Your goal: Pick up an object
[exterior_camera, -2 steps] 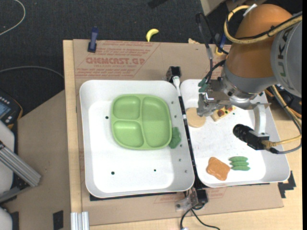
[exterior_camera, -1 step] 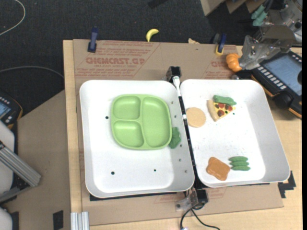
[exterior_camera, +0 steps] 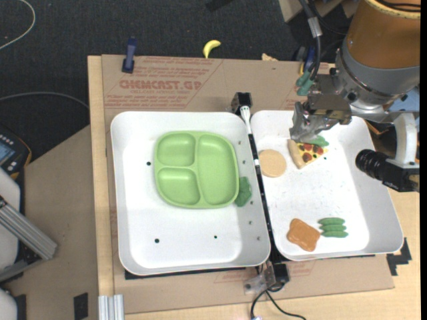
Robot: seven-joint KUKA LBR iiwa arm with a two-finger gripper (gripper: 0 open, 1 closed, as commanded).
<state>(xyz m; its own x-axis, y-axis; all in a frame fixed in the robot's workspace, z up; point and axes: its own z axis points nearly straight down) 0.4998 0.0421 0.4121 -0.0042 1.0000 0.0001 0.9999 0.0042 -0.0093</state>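
The pizza slice (exterior_camera: 305, 153) lies on the floor of the right bin (exterior_camera: 360, 199), in its upper left part. The gripper (exterior_camera: 307, 139) is directly over the slice, with the fingertips at its upper edge. Whether the fingers are spread or pressed together cannot be told from this angle, and contact with the slice cannot be confirmed.

Progress, as a judgement: the approach is complete, the grasp is not confirmed, and the lift is not yet done. The slice appears to rest flat on the bin floor.

Other items, referenced to the pizza slice:
- A round tan cookie (exterior_camera: 272, 163) lies just beside it, to the left.
- A toast piece (exterior_camera: 303, 235) and green pea pods (exterior_camera: 333, 227) lie well below it, near the front wall.
- The left bin (exterior_camera: 133, 232) holds a green divided plate (exterior_camera: 197, 169), well to the left.
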